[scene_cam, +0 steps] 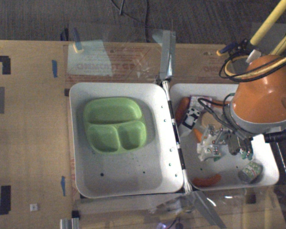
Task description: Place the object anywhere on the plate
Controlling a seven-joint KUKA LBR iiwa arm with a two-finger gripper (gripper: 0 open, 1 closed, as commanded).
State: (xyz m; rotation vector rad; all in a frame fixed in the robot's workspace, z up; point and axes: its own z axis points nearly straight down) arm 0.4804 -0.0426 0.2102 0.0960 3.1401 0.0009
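Camera view, looking down at a slant on a tan wooden bench (28, 142) bearing two shallow white bins side by side. Left white bin (128, 175) holds a light green plastic plate with three compartments (115, 124), sitting toward the bin's 11 o'clock quarter: one long section across the top, two smaller ones below. Nothing lies on the plate.

Right white bin (267, 173) carries the loose items. Grey arm with its orange band (264, 94) comes in from 3 o'clock and hangs over the bin's upper right. Below it, the two-finger gripper (214, 146) sits low near the bin's middle, among pale metal parts and cables. Cannot tell whether the claw is open or closed, or whether anything is in it; the parts blur together there.

Items around the gripper:
- reddish-orange sausage-shaped object (181, 108) at about 10 o'clock, near the divider between bins, lying tilted.
- black-and-white patterned card (194, 112) just beside it, partly under cables.
- small orange piece (198, 134) at 9 o'clock, just beside the gripper.
- second reddish-orange sausage-shaped object (206, 180) at 6 o'clock, lying flat by the bin's lower rim, apart from the gripper.
- small greyish-green cylindrical can (250, 172) at 4 o'clock, on its side near the lower right corner.

All of these lie in the right bin, well apart from the plate.
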